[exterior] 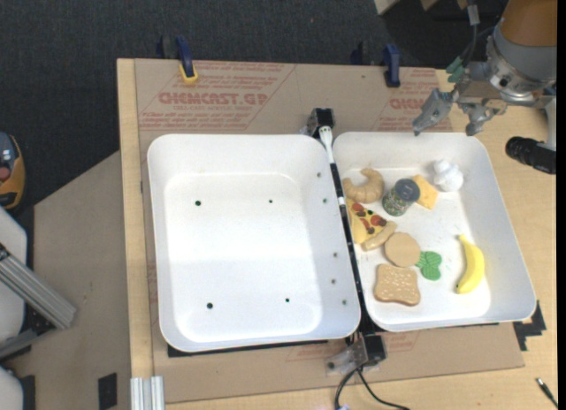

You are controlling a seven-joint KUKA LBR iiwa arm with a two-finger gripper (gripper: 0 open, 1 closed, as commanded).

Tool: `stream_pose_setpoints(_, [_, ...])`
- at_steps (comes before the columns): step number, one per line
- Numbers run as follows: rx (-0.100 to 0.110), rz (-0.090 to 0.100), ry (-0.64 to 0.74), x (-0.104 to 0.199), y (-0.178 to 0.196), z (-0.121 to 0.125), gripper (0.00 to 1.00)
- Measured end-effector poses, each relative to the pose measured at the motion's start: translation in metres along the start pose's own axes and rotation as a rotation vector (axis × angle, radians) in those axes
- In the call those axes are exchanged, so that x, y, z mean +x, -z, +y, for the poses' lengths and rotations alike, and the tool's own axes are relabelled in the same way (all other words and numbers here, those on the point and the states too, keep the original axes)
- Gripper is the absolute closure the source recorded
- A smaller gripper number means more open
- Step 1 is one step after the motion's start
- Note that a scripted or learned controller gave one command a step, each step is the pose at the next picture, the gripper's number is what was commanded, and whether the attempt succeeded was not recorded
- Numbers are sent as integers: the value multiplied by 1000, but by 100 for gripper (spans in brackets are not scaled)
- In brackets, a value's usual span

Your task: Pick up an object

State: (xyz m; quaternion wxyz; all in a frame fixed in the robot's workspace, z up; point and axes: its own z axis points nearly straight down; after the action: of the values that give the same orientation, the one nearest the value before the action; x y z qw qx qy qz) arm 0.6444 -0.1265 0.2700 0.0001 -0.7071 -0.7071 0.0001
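- The gripper (453,117) hangs above the far rim of the right bin (506,223), near that bin's far corner, at the end of the arm (531,11) with its orange band.
- Its two fingers (431,115) stand spread apart with open space between the tips; nothing sits between them.
- Every object lies nearer the camera than the fingers, down on the floor of the right bin.
- Closest to the fingers is a small white lump (445,174), just below and a little right of the tips, near the far wall.
- A yellow cheese wedge (425,193) lies just beside that lump, on its left and nearer side.
- A dark round can (403,195) touches the cheese wedge on the left.
- A tan croissant (364,186) lies further left, close to the divide between the bins.
- A pizza slice (370,225) lies below the croissant, well apart from the fingers.
- A round tan cookie (402,248) sits beside the pizza slice, with a green broccoli piece (430,264) touching its right side.
- A slice of toast (397,284) lies nearest the camera, just under the cookie.
- A banana (470,265) lies along the right side of the bin, below the fingers and far from them.
- The left bin (168,223) lies well to the left of the fingers.
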Motion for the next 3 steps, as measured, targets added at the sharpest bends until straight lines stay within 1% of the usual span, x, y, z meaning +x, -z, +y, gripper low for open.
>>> stream_pose_setpoints(1, [12,4,3,36,-120,-16,0])
stream_pose_setpoints(2, [4,1,1,32,-189,2,0])
stream_pose_setpoints(3, [-7,-4,-4,-26,-86,-23,0])
